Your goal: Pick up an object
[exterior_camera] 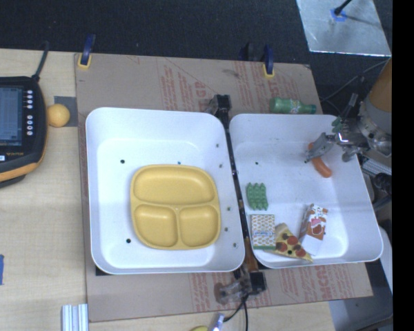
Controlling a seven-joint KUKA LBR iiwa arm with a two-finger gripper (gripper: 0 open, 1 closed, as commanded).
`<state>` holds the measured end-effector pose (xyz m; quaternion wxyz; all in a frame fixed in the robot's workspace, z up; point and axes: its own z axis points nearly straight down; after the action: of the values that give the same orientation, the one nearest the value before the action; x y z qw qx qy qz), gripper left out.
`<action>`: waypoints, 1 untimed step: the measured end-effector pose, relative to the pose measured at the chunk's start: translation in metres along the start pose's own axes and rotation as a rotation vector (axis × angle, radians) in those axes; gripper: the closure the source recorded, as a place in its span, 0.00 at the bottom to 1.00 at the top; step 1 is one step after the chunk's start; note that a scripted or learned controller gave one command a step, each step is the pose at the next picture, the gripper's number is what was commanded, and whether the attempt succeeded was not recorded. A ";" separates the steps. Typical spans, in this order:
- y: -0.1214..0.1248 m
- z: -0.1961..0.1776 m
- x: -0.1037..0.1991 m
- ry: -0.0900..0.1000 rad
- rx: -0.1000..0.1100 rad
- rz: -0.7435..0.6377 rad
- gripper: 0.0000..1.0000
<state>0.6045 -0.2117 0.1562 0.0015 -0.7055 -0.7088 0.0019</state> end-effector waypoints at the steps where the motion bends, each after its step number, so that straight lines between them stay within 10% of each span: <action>1: 0.046 0.026 0.000 0.000 -0.002 0.001 0.00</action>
<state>0.6500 -0.2118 0.1302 0.0010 -0.7058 -0.7084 0.0010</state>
